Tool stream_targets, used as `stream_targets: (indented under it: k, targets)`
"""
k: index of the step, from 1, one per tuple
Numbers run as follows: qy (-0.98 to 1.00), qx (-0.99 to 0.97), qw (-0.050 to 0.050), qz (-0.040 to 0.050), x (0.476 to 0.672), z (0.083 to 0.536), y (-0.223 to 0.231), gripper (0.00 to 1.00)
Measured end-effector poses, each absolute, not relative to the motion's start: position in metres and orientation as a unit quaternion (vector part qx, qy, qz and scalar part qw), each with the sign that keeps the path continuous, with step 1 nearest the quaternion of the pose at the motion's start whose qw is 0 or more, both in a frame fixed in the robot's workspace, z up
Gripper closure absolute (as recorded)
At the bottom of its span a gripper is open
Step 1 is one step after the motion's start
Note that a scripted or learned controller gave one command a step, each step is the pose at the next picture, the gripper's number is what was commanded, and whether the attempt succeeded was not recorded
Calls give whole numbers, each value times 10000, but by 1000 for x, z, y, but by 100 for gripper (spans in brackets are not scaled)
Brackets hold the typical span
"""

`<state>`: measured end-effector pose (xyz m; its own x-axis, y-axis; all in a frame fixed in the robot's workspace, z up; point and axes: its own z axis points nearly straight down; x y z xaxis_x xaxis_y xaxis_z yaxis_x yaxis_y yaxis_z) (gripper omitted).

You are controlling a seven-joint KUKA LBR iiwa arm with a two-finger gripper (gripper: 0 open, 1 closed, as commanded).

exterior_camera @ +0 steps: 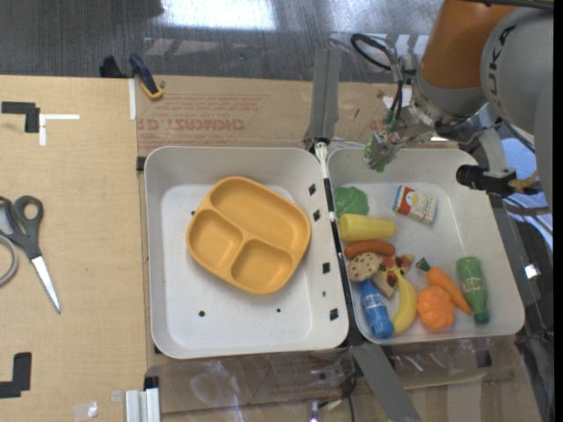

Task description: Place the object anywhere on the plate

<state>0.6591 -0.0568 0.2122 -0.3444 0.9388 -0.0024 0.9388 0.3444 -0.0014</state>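
Observation:
The yellow three-compartment plate (249, 233) lies in the left white bin (176, 323) with nothing on it. My gripper (381, 154) hangs over the far left corner of the right bin (501, 323), above and a little right of a green leafy toy (352, 201). It stands apart from the plate, beyond the divider between the bins. The right bin holds several toy foods: a small carton (415, 203), a yellow corn-like piece (367, 228), a sausage (369, 250), a pizza slice (388, 277), a banana (405, 302), a blue bottle (376, 312), an orange pumpkin (435, 309), a carrot (449, 288) and a green bottle (472, 288).
Scissors (31, 244) lie on the wooden bench at the far left. A metal bar (324, 95) rises behind the divider between the bins. The arm's orange band (466, 16) and grey wrist occupy the upper right, with a black cable (378, 51) looping beside them.

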Motion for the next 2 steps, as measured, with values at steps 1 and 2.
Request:
stream_targets:
  k: [1, 2]
  targets:
    - [8730, 4877, 3, -5, 612, 219, -5, 100]
    - [8801, 4748, 2, -4, 561, 252, 45, 100]
